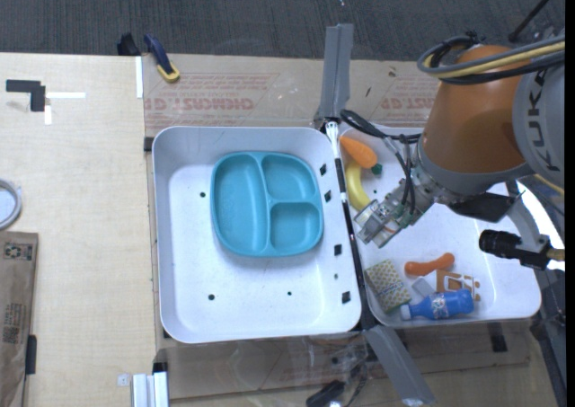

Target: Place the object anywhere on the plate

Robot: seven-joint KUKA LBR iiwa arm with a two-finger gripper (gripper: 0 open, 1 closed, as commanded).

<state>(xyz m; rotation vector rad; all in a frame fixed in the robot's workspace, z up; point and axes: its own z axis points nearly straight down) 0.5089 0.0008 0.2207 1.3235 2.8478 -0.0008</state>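
While gripper (pixel 375 224) hovers, banana (pixel 356 188) (perhaps touching) adjoins.

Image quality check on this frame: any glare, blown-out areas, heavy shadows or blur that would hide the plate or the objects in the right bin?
Camera view: even lighting, sharp focus. The blue plate shows soft highlights but all compartments read clearly. The right bin is overexposed along its far right rim. The arm shades the banana and carrot, both still legible. The gripper is small and cluttered.
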